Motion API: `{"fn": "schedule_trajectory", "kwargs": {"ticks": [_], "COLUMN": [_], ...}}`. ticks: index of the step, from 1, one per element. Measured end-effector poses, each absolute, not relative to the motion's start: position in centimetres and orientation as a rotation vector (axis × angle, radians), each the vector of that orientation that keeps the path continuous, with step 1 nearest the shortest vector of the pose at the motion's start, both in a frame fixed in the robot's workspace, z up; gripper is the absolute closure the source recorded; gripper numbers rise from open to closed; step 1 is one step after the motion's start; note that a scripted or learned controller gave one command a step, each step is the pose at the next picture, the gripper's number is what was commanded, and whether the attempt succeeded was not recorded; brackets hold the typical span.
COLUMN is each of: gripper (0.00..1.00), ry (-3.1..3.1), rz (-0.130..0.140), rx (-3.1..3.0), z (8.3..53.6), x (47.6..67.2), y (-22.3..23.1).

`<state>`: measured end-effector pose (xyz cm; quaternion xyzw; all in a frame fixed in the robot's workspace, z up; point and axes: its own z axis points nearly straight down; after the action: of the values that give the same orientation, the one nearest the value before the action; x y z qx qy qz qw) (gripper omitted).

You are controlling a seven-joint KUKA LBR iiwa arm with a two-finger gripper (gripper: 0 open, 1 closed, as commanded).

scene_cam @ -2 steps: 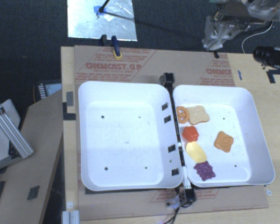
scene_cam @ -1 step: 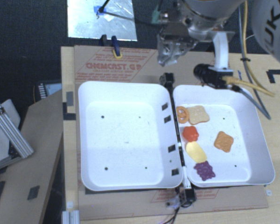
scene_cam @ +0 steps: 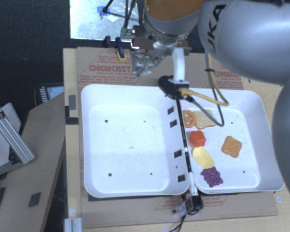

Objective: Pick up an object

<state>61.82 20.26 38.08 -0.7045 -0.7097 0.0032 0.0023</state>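
Low in the frame, the right bin [scene_cam: 261, 129] holds the toy food, all bunched by its left wall. Nearest the bottom are purple grapes [scene_cam: 212, 176], then a yellow lemon [scene_cam: 202, 156], a red tomato [scene_cam: 197, 138] and an orange waffle [scene_cam: 231, 146]. Above those sit a pretzel [scene_cam: 188, 116] and a tan slice [scene_cam: 205, 120]. The left bin [scene_cam: 130, 139] sits beside it. Up top, the gripper [scene_cam: 144, 64] hangs past both bins. I cannot tell if its jaws are apart or together. The food lies down and to the right of it.

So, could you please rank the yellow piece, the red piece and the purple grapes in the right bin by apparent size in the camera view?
1. Yellow piece
2. Purple grapes, only slightly smaller; too close to rank firmly
3. Red piece
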Motion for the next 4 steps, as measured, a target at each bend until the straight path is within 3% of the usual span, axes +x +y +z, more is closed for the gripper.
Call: {"fn": "schedule_trajectory", "kwargs": {"ticks": [1,2,3,4], "gripper": [1.0,1.0,1.0,1.0], "ry": [-2.234,-2.222,-2.228,-2.218], "rz": [-0.025,-0.008,0.002,-0.001], "rx": [-2.217,-2.224,-2.214,-2.227], "z": [51.2,53.6,45.7,45.6], "x": [60.4,56.2,62.0,56.7], "y": [22.3,18.5,23.7,16.2]}}
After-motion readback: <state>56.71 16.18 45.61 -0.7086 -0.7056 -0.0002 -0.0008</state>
